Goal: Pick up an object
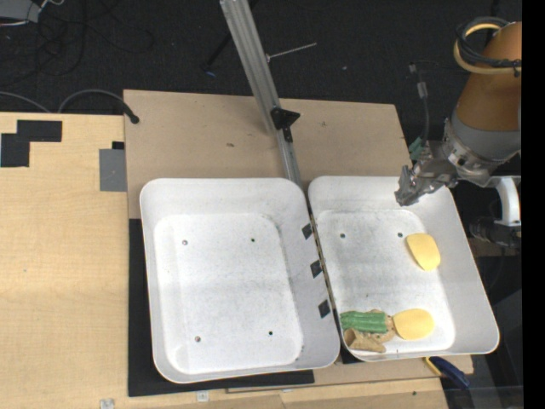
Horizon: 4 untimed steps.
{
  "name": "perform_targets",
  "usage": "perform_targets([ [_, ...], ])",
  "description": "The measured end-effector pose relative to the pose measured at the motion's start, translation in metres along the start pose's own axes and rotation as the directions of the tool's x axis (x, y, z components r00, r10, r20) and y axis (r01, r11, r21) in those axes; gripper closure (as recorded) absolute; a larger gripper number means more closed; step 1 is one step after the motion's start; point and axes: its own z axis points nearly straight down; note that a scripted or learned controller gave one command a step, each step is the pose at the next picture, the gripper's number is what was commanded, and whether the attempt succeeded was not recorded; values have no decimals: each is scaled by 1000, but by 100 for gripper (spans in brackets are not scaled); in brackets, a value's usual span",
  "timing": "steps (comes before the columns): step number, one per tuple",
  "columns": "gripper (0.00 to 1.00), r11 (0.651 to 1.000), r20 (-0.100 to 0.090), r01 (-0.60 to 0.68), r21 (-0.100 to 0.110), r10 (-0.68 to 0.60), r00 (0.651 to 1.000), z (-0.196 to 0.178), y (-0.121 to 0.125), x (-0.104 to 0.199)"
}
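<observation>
The arm [487,75] comes in from the right, and much of it is cut off by the frame's right side; only the orange band and the grey wrist section show. The gripper [407,192] hangs over the far right corner of the right bin [375,196], its tip dark and small against the white floor. Whether it is open or closed I cannot tell — the tip reads as one dark mass. Nothing can be seen caught in it.

Four things lie in the right bin. A yellow oval piece [422,251] sits near the bin's right wall, nearer to the camera than the gripper and slightly to its right, apart from it. At the near edge a second yellow rounded piece [414,323] lies beside a green ridged object [364,320], the two touching or nearly so. Just under the green one, a small tan object [370,340] presses against the bin's near rim; its shape is hard to make out. This cluster is well apart from the gripper, across the length of the bin.

The left bin [162,196] sits just beside the right one, their rims meeting along a line with small black clips [316,267]. A slanted metal rail [257,75] rises from behind the bins — its top is cut off at the far edge.
</observation>
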Motion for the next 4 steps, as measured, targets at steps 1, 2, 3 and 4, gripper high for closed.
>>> perform_targets([
  [1, 100, 1000, 0, 1, 0, -1, 1000, -3, 6, 58],
  [2, 100, 1000, 0, 1, -2, -1, 1000, 1, 23, 117],
  [3, 100, 1000, 1, -1, -2, 1, 1000, 3, 37, 163],
  [4, 100, 1000, 3, -2, -1, 2, 1000, 4, 47, 213],
])
